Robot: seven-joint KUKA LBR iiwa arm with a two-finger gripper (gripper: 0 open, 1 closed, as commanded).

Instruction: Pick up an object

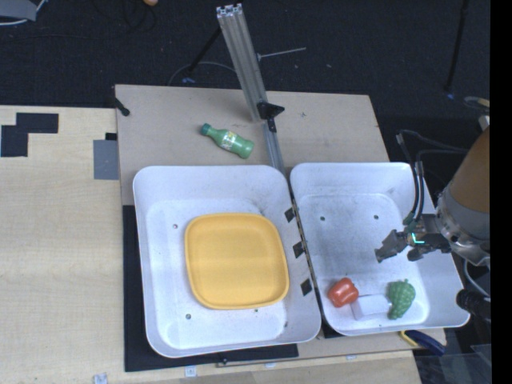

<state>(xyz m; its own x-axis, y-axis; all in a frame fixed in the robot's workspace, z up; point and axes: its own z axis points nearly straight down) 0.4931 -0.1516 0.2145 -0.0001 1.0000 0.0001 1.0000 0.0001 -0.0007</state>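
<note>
- Green broccoli-like toy point(401, 298) lies at the right bin's point(352, 182) near edge, just below the gripper point(398, 247).
- Red pepper-like toy point(343, 292) sits further left, beside a small white block point(369, 304).
- Gripper hangs above, nothing between its fingers; their spread I cannot tell.

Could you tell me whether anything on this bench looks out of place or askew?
Yes: a green bottle lies on its side on the bare board behind the left bin, outside both bins. The rest looks orderly.
</note>
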